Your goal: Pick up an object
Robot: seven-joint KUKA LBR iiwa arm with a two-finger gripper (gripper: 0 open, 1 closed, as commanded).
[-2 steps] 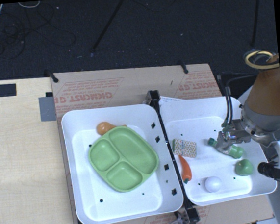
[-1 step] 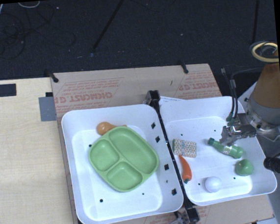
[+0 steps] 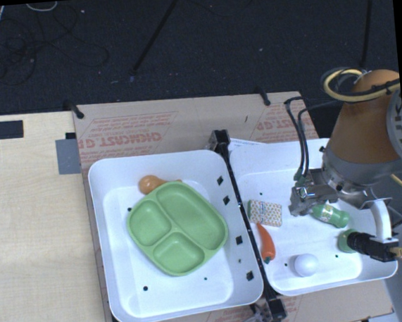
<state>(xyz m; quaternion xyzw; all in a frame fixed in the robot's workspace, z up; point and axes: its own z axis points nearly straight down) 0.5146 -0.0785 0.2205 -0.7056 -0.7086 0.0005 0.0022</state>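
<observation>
My gripper (image 3: 302,200) hangs low over the right bin (image 3: 279,163), near its middle right. A small green bottle (image 3: 330,214) lies right beside it, on its right side; nothing shows between the fingers. Left of the gripper a patterned packet (image 3: 265,213) lies flat. An orange carrot-shaped thing (image 3: 266,243) lies below the packet, by the bin's left wall. A white ball (image 3: 305,264) rests near the front rim.
The left bin (image 3: 113,200) holds a green divided plate (image 3: 177,228), with a small orange thing (image 3: 150,183) behind its far edge. A black divider (image 3: 235,210) runs between the two bins. A dark green round thing (image 3: 346,240) sits at the right bin's front right.
</observation>
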